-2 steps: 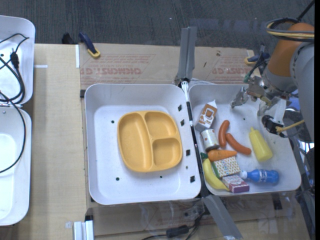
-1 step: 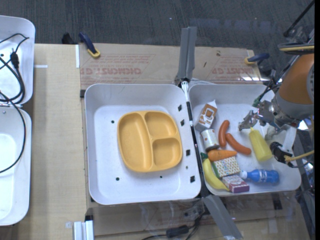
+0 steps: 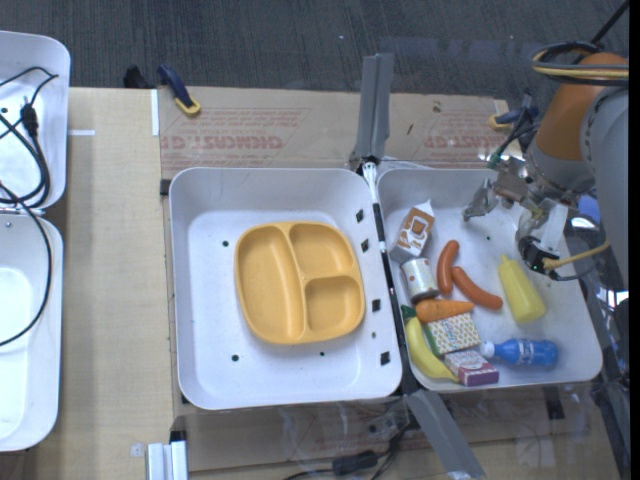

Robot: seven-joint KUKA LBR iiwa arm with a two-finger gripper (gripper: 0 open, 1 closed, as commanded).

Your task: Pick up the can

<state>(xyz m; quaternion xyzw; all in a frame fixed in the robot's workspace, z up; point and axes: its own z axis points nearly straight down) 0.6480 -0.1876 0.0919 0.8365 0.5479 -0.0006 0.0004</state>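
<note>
The can (image 3: 419,277) is a small silver cylinder near the left wall of the right bin (image 3: 585,360), between a small carton and a carrot. My gripper (image 3: 503,224) hovers over the bin's back right part, up and to the right of the can and well apart from it. Its fingers (image 3: 478,208) are spread open with nothing between them. The grey arm with its orange band (image 3: 570,118) comes in from the right.
Around the can lie a white and orange carton (image 3: 415,230), two sausages (image 3: 474,287), a carrot (image 3: 443,309), a banana (image 3: 423,352), a yellow bottle (image 3: 521,289), a blue bottle (image 3: 521,352) and small boxes (image 3: 470,366). The left bin (image 3: 200,368) holds a yellow divided plate (image 3: 299,281).
</note>
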